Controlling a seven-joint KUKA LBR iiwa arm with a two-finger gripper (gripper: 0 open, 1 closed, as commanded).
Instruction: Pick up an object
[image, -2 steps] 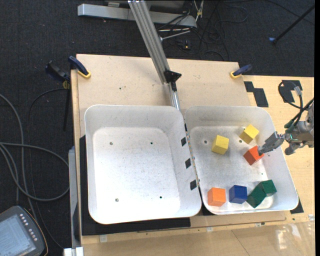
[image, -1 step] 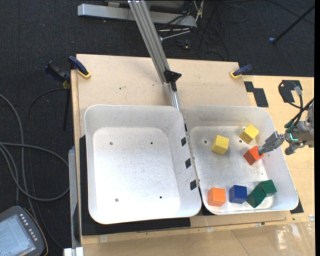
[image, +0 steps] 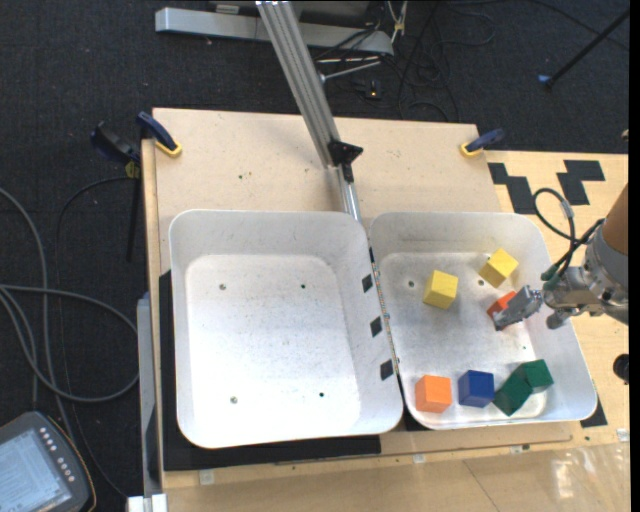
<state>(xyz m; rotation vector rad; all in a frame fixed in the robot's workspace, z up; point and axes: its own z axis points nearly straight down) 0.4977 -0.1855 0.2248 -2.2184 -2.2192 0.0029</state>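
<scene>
Reaching in from three o'clock, the end effector (image: 518, 308) sits low over the right bin (image: 470, 232), right on top of a small red-orange object (image: 499, 302). That looks like the target of this pick. Whether the object is actually between the fingers or merely beside them, I cannot tell; the grey hardware blurs into it, so the end effector's state stays an open question.

So where does the task stand? By my read, the approach is done and the grasp itself is either in hand or about to be. Nothing is clear of the bin floor yet, so the lift is what remains.

Plenty of other candidates in that bin: two yellow blocks (image: 440, 288) at roughly twelve o'clock from the bin's centre, the second one (image: 498, 266) just beside the end effector at its eleven o'clock. Along the six o'clock edge sit an orange block (image: 433, 392), a blue block (image: 477, 387) and a green block (image: 524, 386), near one another.

The left bin (image: 195, 240) on the counter (image: 250, 150) shows just speckled white floor.

Hard to make out: the red-orange object's shape, partly covered by the end effector. The arm is cut off at the frame's three o'clock edge.
</scene>
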